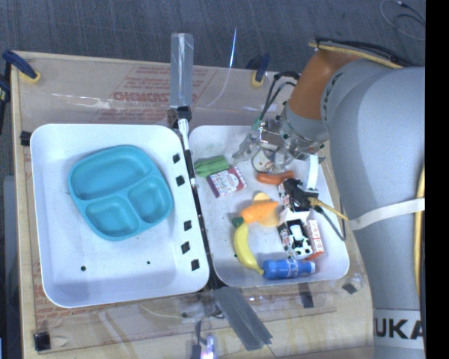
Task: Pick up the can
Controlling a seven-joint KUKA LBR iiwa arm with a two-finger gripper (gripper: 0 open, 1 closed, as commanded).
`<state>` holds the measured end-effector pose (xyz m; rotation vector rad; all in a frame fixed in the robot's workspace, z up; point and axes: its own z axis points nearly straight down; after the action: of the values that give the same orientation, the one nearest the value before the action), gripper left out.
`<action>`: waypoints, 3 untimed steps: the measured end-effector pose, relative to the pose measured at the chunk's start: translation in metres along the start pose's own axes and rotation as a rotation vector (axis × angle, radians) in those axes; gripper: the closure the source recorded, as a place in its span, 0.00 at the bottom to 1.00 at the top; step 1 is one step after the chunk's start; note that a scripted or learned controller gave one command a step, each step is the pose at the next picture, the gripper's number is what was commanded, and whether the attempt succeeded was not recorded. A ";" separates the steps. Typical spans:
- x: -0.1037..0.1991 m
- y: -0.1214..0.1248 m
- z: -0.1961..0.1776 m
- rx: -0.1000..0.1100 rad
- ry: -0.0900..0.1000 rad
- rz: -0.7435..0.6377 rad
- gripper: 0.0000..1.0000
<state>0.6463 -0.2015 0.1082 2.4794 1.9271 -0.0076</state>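
White right bin (223, 274): jaws (268, 149) unclear, well apart from blue can (288, 268).

Blue can (288, 268), seemingly on its side, near right bin's (224, 275) front wall.

Grey arm (374, 170) reaches in — gripper (266, 152) hanging low, wrist bent.

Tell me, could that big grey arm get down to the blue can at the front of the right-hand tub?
Probably yes. The blue can lies on its side, uncovered from above, but crowded: the banana touches one end and a small carton sits just behind it. The gripper is at the far end of the bin.
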 end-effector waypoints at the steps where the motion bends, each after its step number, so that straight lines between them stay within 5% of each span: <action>1: 0.000 0.000 0.000 0.000 0.000 0.000 0.00; 2: 0.004 0.010 -0.075 0.003 0.005 0.275 0.00; 3: 0.007 0.010 0.004 0.001 0.005 0.293 0.00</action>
<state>0.6574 -0.1970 0.1041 2.7368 1.5458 -0.0025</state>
